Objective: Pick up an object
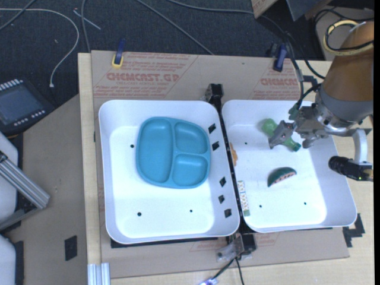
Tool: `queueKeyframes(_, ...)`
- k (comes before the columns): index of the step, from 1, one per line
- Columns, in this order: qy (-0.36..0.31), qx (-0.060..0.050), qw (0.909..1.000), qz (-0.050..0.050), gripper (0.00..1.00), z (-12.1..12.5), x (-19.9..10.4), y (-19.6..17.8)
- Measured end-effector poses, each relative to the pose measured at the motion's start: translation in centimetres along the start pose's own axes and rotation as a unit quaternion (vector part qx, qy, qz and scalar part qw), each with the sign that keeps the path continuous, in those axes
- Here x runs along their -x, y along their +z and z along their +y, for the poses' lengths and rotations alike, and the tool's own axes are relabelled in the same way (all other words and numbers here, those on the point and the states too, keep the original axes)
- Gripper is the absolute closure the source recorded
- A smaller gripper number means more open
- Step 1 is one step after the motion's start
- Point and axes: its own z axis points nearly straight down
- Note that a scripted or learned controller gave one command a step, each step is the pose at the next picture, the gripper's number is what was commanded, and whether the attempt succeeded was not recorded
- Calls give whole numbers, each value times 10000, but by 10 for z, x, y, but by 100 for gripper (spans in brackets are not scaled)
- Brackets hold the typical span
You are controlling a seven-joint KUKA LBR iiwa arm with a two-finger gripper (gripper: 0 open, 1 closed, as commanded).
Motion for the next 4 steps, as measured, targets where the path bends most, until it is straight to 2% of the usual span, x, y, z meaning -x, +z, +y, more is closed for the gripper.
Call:
queueKeyframes(1,-14,66,10000,-9,0,3,0,-7)
queueKeyframes(2,-12,37,10000,-3,0,1,-10,51)
queueKeyframes(3,-13,39,10000,-5,0,9,-13,110)
queueKeyframes(4,-10,50,10000,-7,0,9,-13,129)
